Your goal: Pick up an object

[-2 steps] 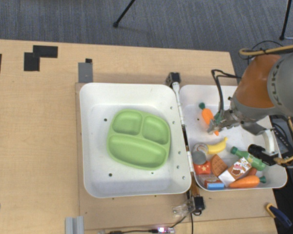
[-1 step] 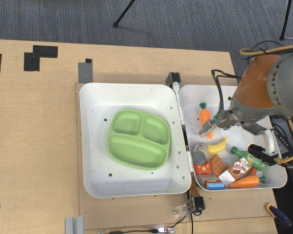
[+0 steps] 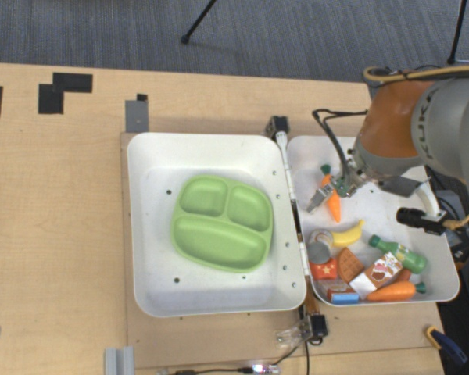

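Note:
My gripper (image 3: 329, 195) is low in the right bin (image 3: 445, 287), near its upper left part, at the end of the grey arm with the orange band (image 3: 391, 123). A small orange carrot (image 3: 334, 207) with a green top lies right under it. The gripper covers the carrot's middle, so only the tip and the top show. Whether the carrot is held cannot be made out. Further toward the front of the same bin lie a banana (image 3: 346, 235), a green bottle (image 3: 397, 253), a larger carrot (image 3: 391, 291) and several other toy foods.
The left bin (image 3: 152, 287) holds a green divided plate (image 3: 221, 223). A ridge (image 3: 293, 209) separates the two bins. A black part (image 3: 419, 219) of the arm hangs over the right bin's right side. Cables lie at the bench's front edge (image 3: 301, 333).

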Controlling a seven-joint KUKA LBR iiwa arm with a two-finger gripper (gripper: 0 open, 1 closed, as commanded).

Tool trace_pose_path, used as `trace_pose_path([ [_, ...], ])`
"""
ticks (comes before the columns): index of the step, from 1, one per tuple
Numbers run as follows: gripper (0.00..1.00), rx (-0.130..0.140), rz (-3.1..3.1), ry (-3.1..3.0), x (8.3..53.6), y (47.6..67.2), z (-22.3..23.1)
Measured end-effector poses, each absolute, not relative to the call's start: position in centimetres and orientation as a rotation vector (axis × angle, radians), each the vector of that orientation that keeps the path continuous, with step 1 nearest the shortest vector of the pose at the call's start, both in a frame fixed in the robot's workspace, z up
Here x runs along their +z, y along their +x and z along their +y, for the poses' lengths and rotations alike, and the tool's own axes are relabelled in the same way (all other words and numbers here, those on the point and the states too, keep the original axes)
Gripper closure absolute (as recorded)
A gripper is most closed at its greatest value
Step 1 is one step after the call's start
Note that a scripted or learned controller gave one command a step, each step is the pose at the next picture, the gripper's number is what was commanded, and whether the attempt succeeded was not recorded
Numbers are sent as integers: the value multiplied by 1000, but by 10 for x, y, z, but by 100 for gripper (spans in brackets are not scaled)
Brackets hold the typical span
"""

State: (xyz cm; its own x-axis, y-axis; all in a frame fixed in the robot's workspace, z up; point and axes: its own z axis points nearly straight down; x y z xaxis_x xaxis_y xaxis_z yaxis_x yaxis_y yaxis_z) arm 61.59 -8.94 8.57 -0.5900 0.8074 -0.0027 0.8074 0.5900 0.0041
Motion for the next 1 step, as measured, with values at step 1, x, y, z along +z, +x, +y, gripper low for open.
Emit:
trace_pose_path([
  [1, 0, 2, 2946, 1076, 86, 644, -90],
])
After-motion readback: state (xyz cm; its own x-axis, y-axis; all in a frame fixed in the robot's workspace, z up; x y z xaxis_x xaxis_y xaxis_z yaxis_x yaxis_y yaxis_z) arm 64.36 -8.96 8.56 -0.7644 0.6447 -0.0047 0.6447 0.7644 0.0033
